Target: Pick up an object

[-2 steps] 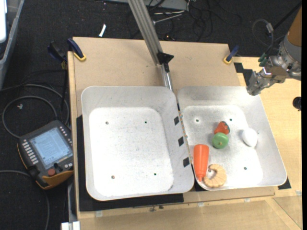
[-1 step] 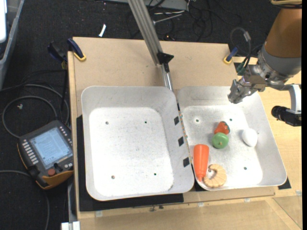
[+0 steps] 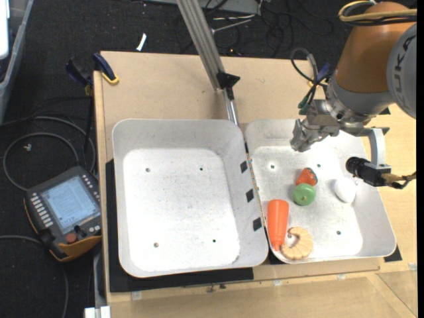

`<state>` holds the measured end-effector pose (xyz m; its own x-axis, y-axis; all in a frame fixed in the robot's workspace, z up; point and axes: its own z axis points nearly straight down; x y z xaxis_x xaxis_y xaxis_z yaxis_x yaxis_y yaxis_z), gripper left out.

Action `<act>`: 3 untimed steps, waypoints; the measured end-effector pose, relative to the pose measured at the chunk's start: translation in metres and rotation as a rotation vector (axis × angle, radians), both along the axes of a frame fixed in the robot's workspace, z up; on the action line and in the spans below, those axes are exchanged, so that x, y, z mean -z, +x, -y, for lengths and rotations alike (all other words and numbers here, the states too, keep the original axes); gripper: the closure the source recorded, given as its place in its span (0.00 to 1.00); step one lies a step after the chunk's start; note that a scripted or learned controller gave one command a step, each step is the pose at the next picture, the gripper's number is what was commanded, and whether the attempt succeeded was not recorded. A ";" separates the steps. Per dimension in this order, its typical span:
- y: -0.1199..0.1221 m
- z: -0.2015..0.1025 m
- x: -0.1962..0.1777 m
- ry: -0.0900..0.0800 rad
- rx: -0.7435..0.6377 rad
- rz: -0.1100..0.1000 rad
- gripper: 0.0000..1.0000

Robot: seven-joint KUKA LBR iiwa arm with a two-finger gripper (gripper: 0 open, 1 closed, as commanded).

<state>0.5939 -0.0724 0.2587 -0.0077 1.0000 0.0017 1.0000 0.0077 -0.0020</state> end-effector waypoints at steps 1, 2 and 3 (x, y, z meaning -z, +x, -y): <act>-0.023 -0.051 0.005 0.000 0.000 -0.001 1.00; -0.031 -0.094 0.014 0.000 0.000 0.000 1.00; -0.045 -0.154 0.025 0.000 -0.002 -0.001 1.00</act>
